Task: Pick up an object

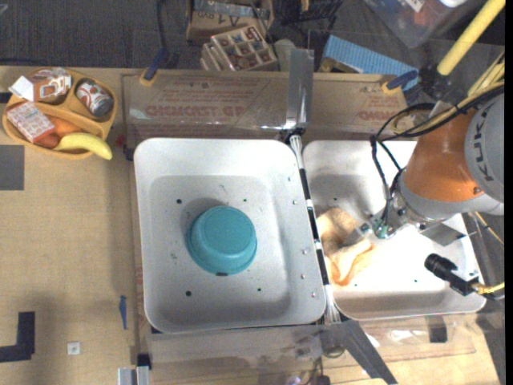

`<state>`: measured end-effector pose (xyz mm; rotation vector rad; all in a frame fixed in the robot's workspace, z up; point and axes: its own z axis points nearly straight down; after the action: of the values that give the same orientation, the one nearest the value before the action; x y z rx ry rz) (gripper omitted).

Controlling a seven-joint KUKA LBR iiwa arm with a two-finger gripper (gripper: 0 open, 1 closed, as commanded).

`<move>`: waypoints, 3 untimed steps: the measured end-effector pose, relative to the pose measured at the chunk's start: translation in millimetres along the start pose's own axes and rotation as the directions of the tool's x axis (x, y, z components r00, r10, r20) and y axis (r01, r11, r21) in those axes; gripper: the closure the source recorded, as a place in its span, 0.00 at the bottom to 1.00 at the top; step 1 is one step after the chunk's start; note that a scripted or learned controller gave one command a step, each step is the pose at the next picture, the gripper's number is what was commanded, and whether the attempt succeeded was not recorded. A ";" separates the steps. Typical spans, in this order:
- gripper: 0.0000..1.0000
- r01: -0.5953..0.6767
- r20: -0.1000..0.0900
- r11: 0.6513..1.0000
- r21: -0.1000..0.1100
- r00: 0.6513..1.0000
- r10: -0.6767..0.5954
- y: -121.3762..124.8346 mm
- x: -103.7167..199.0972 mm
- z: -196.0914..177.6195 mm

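Bins: two shallow white bins are seen side by side on the bench, the left bin [152, 183] and the right bin [417, 295], both of smooth plastic with rounded corners and small dark holes in the floor.
Bowl: one teal bowl [223, 239] is set upside down near the middle of the left bin; it is round, smooth and matte.
Cloth: one soft, crumpled cloth [343, 243], tan with an orange edge, is heaped against the left wall of the right bin.
Arm: one grey arm with an orange band [441, 171] is reached in from the right, over the right bin.
Gripper: one gripper [380, 229] is lowered at the right edge of the cloth, touching or just beside it; whether its tips are spread or pressed together cannot be told, and nothing is seen held.
Tray: one orange tray [16, 127] is placed on the bench well to the left of the bins, with one yellow banana [84, 143] and several small packets and tins in it.
Cardboard: one flat brown cardboard panel [208, 103] is stood behind the bins.
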<state>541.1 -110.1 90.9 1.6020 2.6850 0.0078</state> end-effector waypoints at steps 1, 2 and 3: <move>1.00 -0.005 -0.001 1.000 -0.004 1.000 0.005 1.6 -0.8 -8.7; 1.00 0.359 -0.011 0.934 0.006 0.933 -0.358 41.4 16.1 -91.4; 1.00 -0.016 -0.007 1.000 0.011 1.000 0.016 60.8 1.1 -108.6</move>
<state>592.3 -79.9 200.2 1.6298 2.6819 -0.0011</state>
